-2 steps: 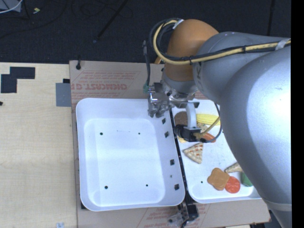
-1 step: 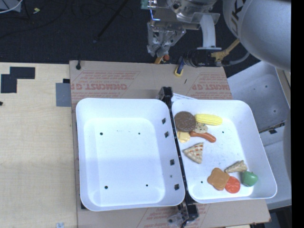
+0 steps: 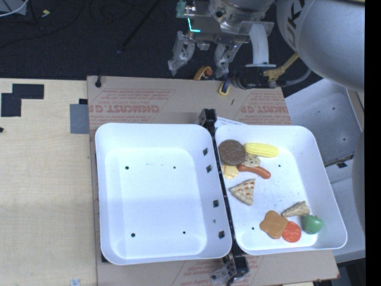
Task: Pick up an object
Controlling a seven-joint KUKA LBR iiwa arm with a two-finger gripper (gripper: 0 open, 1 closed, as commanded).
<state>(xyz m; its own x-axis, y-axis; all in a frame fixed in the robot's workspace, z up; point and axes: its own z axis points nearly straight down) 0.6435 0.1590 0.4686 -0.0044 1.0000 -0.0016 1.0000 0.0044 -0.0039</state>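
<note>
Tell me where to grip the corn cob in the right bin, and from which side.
Grip the corn cob across its narrow middle, coming straight down. It lies flat and long near the bin's far wall, left end close to the brown patty, so close the fingers across its short width.

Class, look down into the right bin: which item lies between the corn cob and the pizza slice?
In the camera view, the sausage lies between the corn cob and the pizza slice.

arm: reaches in from top right, wrist high | claw (image 3: 201, 57): fingers apart, pointing down, nothing betw. them
</note>
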